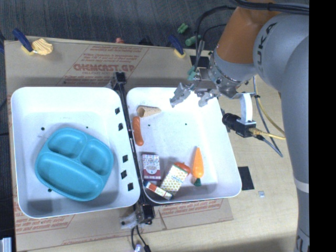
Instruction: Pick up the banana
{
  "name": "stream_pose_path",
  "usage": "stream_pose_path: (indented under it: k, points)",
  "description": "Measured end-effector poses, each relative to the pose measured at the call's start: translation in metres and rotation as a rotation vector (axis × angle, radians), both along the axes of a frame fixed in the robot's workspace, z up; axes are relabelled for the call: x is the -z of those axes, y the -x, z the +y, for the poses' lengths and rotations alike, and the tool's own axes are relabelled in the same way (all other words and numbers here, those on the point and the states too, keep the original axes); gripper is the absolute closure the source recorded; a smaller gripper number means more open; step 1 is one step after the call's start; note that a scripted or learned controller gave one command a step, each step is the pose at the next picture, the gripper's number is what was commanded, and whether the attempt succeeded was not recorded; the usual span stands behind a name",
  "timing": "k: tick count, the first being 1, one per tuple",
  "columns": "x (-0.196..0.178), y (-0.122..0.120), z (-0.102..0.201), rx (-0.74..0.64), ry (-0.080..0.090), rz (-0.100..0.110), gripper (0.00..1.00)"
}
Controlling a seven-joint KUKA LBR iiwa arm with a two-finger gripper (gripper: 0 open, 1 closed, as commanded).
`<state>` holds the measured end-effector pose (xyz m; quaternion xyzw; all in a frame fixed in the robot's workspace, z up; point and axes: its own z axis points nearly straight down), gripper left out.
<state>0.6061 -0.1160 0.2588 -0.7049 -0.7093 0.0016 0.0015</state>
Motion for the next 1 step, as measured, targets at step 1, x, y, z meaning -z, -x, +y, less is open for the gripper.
stream_pose_path:
  k: [1]
  points:
    - [0.1680,-0.0097,0.0219,0.277,0.000,0.001,0.00]
